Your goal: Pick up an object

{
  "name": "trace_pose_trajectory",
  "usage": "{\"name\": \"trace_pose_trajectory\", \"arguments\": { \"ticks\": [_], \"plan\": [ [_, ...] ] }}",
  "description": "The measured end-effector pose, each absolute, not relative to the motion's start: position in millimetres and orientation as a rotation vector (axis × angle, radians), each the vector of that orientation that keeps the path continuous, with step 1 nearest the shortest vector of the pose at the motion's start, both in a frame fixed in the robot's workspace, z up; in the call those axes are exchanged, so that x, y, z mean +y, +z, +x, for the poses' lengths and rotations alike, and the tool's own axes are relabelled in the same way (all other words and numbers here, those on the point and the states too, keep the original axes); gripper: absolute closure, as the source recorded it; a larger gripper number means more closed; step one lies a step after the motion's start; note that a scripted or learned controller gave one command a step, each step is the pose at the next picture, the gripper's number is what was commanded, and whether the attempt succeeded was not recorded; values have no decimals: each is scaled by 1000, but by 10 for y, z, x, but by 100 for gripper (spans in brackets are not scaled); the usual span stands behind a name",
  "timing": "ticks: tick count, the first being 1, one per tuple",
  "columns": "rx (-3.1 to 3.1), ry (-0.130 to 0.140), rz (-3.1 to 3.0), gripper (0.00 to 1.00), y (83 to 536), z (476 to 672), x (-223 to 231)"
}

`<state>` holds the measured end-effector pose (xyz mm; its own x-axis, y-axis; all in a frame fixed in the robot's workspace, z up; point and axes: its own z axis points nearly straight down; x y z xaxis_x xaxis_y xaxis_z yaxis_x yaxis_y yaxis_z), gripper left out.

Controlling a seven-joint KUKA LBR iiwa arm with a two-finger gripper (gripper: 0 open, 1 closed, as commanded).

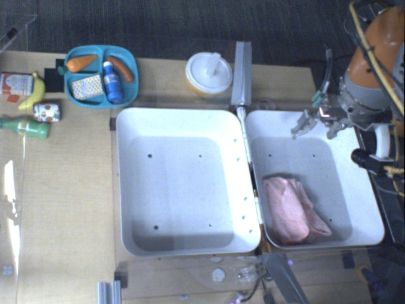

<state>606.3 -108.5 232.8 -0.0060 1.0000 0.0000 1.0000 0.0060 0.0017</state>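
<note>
Arm: you see the grey arm (373,75) with its orange band coming in from the right, over the upper right corner of the right bin.
Hand: your hand (319,124) hangs above the far rim of the right bin, fingers pointing left and down. The two fingers stand spread apart, with nothing between them.
Right bin: the white right bin (297,163) lies just beside the left one, their long edges almost touching.
Pink cloth: your one thing to pick, the pink cloth (292,209), lies crumpled in the near half of the right bin, close to its left wall. It is well apart from the hand, which sits toward the far side.
Left bin: the left bin (180,176) shows you bare white floor with a few small dark dots.
Surface: the wooden surface (63,189) carries both bins and the clutter along its far left.
Blue tray: a blue divided tray (130,75) stands beyond the left bin, holding an orange carrot-like piece (82,62), a blue bottle (112,82) and other small items you can't tell apart clearly.
White lidded cup: a round white lidded cup (209,73) stands beyond the gap between the bins.
Far left: a yellow banana (33,92), a small can (46,112) and a green bottle (25,128) lie near the surface's left edge.
</note>
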Motion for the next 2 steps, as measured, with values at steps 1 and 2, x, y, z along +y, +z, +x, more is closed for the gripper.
{"name": "trace_pose_trajectory", "arguments": {
  "ticks": [1,2],
  "plan": [
    [2370,1,2062,0,1170,5871,-1057],
    [2597,5,1759,0,1854,5690,-771]
  ]
}}
